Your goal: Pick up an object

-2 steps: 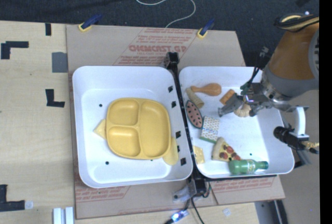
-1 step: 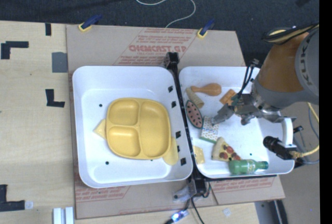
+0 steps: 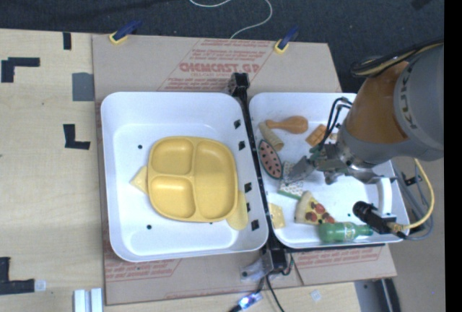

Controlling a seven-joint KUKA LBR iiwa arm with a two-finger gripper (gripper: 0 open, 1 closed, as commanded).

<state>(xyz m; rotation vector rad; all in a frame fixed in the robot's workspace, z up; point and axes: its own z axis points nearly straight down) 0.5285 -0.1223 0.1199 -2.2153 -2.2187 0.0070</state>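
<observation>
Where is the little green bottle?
The green bottle lies on its side in the right bin, near that bin's front edge, just below the pizza slice and beside the arm's black parts.

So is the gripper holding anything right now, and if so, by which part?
It cannot be told. The gripper sits low in the right bin near the watermelon slice, but no object shows between its fingers.
</observation>
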